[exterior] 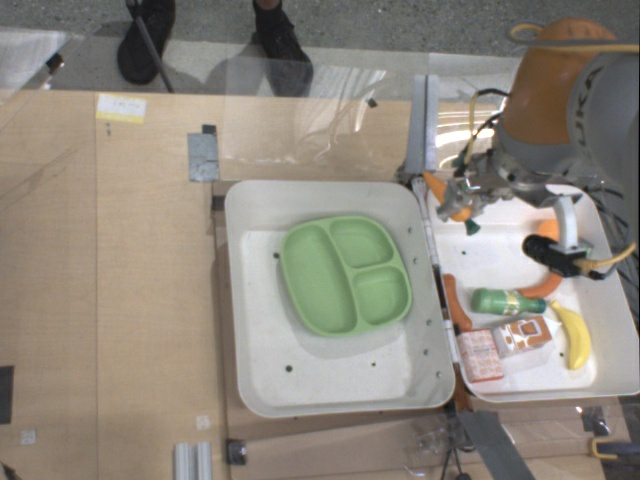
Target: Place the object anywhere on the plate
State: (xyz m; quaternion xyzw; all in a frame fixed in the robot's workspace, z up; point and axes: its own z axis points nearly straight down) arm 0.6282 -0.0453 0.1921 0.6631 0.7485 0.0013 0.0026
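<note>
The green three-compartment plate [345,273] lies bare in the left bin [250,368], set slightly askew, so any compartment could take a drop. The candidates crowd the right bin [480,253]: a green bottle [508,301], a banana [572,335], a small carton [524,337], a pink packet [481,355] and a sausage-like piece [455,303] along the dividing wall. No object has reached the plate yet. The arm [560,88] bends over that bin's far corner, its hand [462,203] low near an orange item there, probably a carrot. Whether the hand is spread or pinching anything, I cannot tell.
</note>
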